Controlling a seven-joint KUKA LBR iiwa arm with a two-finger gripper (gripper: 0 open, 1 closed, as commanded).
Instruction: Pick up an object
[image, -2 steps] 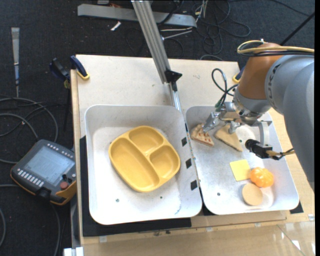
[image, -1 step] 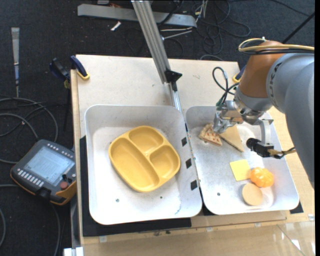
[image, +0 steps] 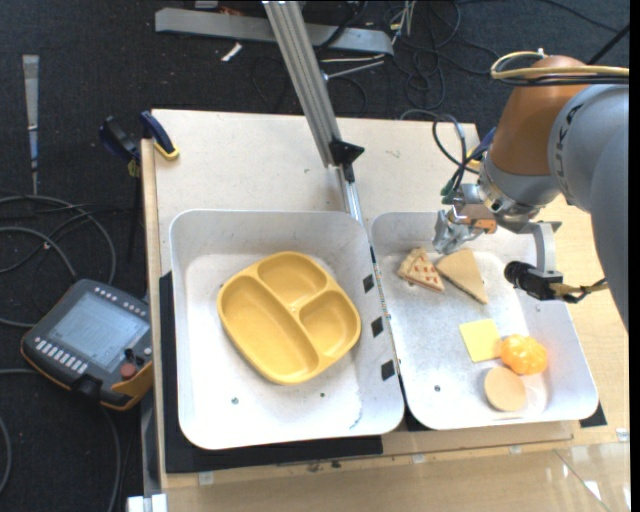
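Food lies in the right bin (image: 575, 395): a tan disc (image: 505, 390) nearest, an orange piece (image: 523, 354), a yellow square (image: 480, 340), then a waffle wedge (image: 423, 271) and bread slice (image: 466, 273). A yellow tray (image: 289, 315) fills the left bin (image: 195, 300). Farthest, the hand (image: 452, 236) hovers above the wedges; whether it is clenched, I cannot tell.

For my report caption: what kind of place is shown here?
Probably a robotics lab: a grey arm with its gripper over a white bin of toy food, a teach pendant and loose cables on the floor.
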